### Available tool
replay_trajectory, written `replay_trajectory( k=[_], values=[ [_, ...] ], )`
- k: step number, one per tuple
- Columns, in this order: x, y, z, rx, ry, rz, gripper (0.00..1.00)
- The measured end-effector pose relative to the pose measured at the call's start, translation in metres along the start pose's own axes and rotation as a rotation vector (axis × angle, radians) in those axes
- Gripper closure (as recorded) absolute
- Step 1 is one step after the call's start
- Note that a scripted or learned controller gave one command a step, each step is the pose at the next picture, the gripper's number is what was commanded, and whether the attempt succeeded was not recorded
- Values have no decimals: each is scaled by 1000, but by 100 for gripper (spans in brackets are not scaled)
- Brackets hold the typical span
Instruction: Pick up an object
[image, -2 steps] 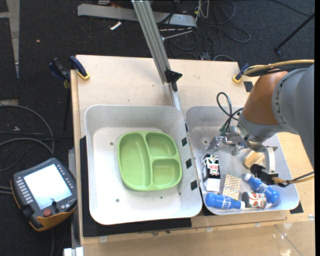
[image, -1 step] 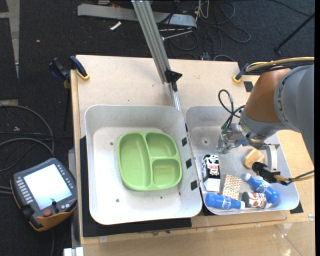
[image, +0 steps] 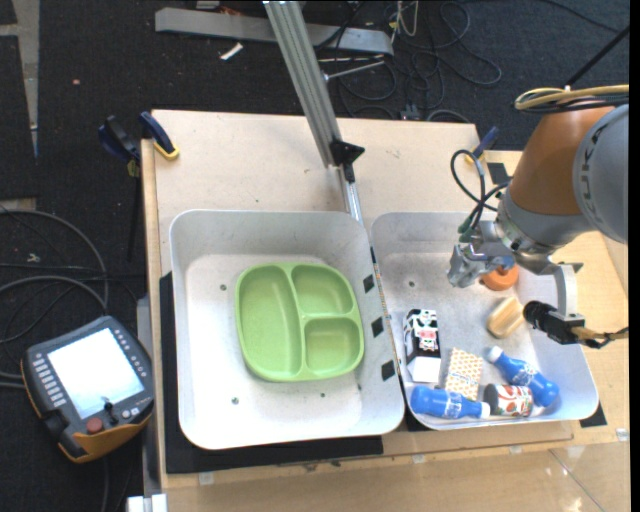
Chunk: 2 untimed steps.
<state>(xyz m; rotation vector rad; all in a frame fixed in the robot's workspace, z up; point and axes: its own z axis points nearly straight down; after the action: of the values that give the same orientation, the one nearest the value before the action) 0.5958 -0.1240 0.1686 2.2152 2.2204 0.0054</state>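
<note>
While the green divided plate (image: 299, 322) lies alone in the left bin (image: 195, 300), the gripper (image: 470, 262) hangs over the right bin (image: 405, 245) — its state cannot be told — just beside an orange object (image: 498, 276), with bottles (image: 448, 403) and cartons (image: 424, 333) nearer the front.

The arm (image: 585, 180) is showing a broad orange band across its rounded upper casing, giving way to smooth grey shells that are curving down toward the wrist. A black cable (image: 470, 185) is looping off the casing's side, and a pale yellowish cable (image: 560, 95) is running along the top. The tool (image: 468, 262) is presenting a small metallic grey body. A white bracket with a black fitting (image: 556, 310) is hanging beneath the wrist.
</note>
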Motion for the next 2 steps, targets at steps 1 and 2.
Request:
replay_trajectory(
  k=[1,2],
  values=[
    [0,2,-54,0,0,0,100],
    [57,2,-48,7,3,-6,100]
  ],
)
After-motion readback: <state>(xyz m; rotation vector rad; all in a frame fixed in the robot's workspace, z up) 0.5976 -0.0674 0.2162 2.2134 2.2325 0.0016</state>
